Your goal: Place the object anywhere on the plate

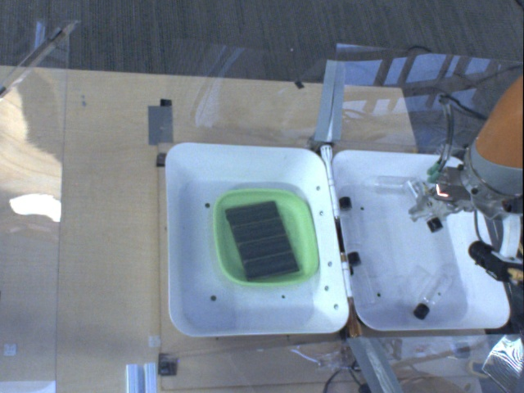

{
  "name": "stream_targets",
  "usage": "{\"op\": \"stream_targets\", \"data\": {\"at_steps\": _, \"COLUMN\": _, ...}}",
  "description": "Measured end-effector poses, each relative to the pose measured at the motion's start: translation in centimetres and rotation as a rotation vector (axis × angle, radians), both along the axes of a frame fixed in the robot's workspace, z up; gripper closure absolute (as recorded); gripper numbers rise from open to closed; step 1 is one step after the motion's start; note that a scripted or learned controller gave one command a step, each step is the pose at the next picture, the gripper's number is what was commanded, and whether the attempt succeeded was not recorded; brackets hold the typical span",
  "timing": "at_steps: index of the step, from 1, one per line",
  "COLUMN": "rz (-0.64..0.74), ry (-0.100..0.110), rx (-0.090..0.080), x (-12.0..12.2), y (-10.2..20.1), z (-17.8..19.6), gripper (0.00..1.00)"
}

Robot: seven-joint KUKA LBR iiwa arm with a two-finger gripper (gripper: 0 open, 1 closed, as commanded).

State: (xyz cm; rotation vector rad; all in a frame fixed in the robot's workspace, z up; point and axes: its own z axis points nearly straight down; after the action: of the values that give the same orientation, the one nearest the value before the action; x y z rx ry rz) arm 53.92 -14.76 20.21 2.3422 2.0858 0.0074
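Over right bin [385, 318], gripper [427, 207] low.

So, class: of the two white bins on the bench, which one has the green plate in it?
The left bin: the green plate sits in it, bearing a dark ridged block. The right bin has the gripper above it instead.

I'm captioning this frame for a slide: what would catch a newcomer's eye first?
The bright green plate in the left bin, with a dark ribbed block lying on it. Next, the arm's orange band at the right edge, above the right bin.
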Motion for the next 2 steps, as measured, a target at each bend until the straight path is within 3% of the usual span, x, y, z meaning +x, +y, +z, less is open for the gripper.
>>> {"op": "stream_targets", "data": {"at_steps": 1, "rz": 0.045, "ry": 0.004, "rx": 0.001, "x": -4.1, "y": 4.5, "z": -3.3, "gripper": 1.0}}
{"op": "stream_targets", "data": {"at_steps": 2, "rz": 0.243, "ry": 0.002, "rx": 0.0, "x": -5.1, "y": 11.6, "z": -1.7, "gripper": 1.0}}
